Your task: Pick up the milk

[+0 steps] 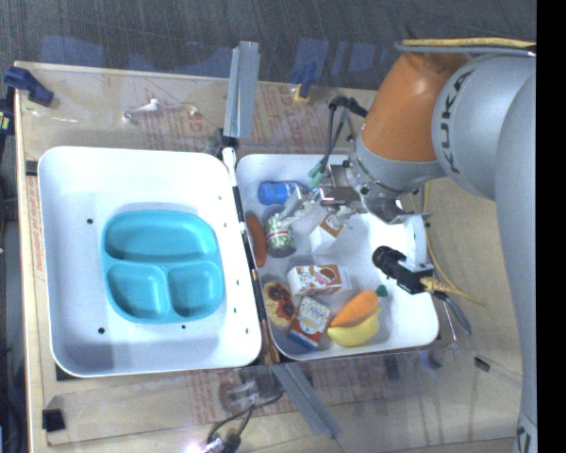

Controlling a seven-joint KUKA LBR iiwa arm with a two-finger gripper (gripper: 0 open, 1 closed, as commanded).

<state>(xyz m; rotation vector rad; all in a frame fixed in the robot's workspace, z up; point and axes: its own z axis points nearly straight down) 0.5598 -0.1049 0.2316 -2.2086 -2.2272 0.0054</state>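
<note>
White and shallow, the right bin [410, 324] is entered from three o'clock by the end effector [332, 199], whose finger state cannot be told, while the milk [317, 278], a small carton, is seen lying toward six o'clock of it, beside the carrot [357, 305].

Grey KUKA-lettered arm [481, 121] with orange wrist band

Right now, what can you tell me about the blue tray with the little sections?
The blue tray looks like smooth turquoise plastic with rounded corners. It has three compartments: one wide one along the top and two smaller ones side by side below. It lies flat, open side up, near the middle of the left white bin. It touches only the bin floor.
</note>
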